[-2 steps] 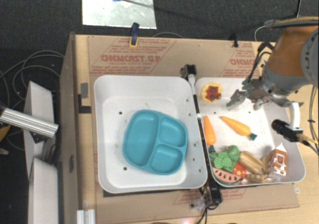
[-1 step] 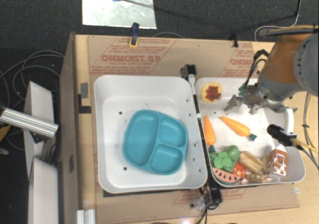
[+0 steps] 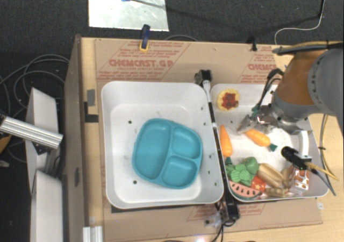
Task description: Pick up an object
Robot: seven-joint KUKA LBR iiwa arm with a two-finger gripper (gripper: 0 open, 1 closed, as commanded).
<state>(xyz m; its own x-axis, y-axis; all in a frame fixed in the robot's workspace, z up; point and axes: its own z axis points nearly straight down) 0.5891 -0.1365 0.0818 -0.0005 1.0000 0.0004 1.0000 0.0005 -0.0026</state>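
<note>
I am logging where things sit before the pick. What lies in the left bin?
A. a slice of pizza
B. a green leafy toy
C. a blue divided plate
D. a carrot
C: the blue divided plate lies alone in the left bin, while the carrot, the pizza slice and the green leafy toy all lie in the right bin.

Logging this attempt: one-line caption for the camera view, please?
Gripper low in the right bin beside an orange toy; blue divided plate in the left bin.
</note>
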